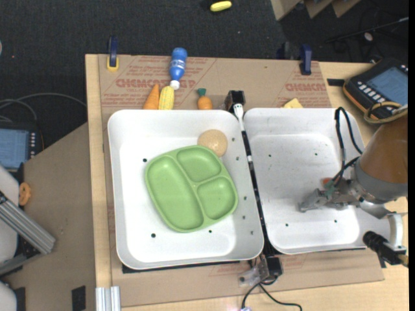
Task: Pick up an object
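You are seeing the gripper (310,203) reaching low into the right bin (292,167) — its finger state I cannot tell, nothing visibly lifted — the pick is remaining.

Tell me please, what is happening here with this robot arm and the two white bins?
A grey robot arm reaches in from the right, and its gripper is low inside the right bin, near the bin floor. I cannot see anything between its fingers, so nothing looks picked up yet. The left bin holds a green divided plate with a round beige object touching its far edge. Some toy foods, like a corn cob and a small carrot, lie on the board behind the bins.
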### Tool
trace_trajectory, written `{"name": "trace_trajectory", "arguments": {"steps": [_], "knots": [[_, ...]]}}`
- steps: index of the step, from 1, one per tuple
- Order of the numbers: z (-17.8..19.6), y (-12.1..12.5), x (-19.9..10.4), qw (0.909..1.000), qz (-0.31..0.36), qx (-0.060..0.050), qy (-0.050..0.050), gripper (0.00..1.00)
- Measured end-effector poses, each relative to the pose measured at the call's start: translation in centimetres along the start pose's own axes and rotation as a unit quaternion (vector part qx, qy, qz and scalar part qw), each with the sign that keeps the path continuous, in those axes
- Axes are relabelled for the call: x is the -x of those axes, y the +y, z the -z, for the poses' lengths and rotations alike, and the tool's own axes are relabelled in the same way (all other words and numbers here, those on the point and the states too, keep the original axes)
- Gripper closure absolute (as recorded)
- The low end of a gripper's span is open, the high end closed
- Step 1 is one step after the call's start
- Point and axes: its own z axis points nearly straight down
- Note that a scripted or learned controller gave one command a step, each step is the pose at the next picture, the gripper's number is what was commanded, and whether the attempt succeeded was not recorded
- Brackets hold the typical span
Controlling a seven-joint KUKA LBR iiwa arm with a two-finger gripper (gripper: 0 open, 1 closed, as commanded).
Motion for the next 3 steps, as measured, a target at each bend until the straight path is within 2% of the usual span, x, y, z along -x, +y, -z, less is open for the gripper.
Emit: {"name": "trace_trajectory", "arguments": {"steps": [1, 2, 3], "knots": [[0.6, 7.3, -2.3, 1.0000, 0.005, 0.006, -0.002, 0.00], [0.6, 7.0, -2.1, 1.0000, 0.002, 0.004, -0.001, 0.00], [0.7, 11.7, -2.2, 1.0000, 0.003, 0.006, -0.002, 0.00]]}}
